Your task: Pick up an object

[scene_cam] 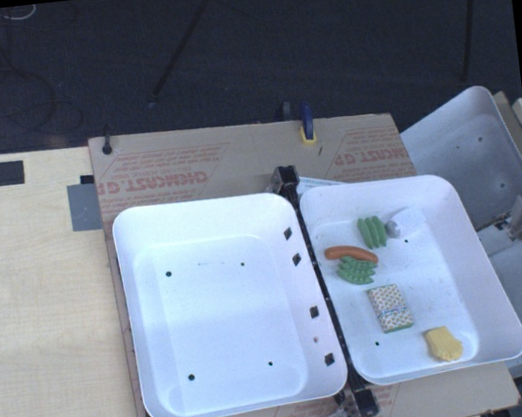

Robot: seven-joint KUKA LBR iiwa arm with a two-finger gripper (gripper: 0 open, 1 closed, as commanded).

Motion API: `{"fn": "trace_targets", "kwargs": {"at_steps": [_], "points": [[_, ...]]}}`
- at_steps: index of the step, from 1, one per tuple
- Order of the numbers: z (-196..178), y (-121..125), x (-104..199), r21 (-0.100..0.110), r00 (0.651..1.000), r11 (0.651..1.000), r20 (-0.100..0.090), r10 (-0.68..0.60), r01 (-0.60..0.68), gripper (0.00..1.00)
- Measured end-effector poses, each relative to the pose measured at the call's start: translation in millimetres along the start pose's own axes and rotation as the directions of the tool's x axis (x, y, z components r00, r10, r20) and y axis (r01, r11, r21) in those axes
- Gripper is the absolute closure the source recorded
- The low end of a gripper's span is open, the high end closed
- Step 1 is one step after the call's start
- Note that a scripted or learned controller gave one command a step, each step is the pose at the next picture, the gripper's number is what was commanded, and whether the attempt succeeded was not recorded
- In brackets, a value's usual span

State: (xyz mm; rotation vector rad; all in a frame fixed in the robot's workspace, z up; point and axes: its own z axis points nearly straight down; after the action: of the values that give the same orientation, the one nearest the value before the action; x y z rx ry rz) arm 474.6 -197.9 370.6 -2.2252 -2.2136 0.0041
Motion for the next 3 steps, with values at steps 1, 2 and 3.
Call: {"fn": "trace_targets", "kwargs": {"at_steps": [1,2,3], "points": [[-34,25,84,-0.006,1.000,1.000,-0.001,-0.014,0.014,1.00],[-10,-1,190,0.003,1.000,1.000,-0.003,-0.017,0.017,1.00],[22,71,179,-0.001,1.000,1.000,0.002,-0.005,0.005,1.00]]}}
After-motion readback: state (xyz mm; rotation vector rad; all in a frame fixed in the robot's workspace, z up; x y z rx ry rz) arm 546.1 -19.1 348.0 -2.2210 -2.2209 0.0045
